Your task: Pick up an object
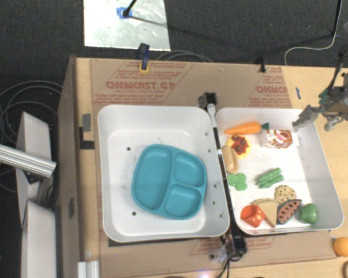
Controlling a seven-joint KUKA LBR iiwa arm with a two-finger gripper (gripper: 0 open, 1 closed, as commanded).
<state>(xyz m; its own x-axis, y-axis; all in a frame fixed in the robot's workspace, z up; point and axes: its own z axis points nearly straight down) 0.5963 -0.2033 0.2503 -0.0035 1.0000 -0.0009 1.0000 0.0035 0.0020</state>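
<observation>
Gripper (314, 118) sits at the far right corner of the right bin (327, 181), just over its rim; fingers spread apart, nothing between them.

Closest item: a red-and-white wrapped piece (276, 138), just inside that corner, apart from the fingers. Beside it along the far edge lies a toy carrot (243, 128) (green tip pointing toward the wrapped piece). Below the carrot, against the bin's left wall: a red-and-yellow piece (240, 146) touching a tan hot-dog bun (230, 159), then a green broccoli-like piece (238, 181). Mid-bin: green bean pods (269, 178).

Near edge of right bin, clustered and touching: red pepper (252, 215), tan bread wedge (268, 208), cookie (285, 193), watermelon slice (288, 210), green round fruit (308, 214).

Left bin (113, 155) holds a blue compartment tray (169, 180), tilted, roughly centred.

An orange ball (343, 247) rests on the bench outside the right bin's near right corner.
</observation>
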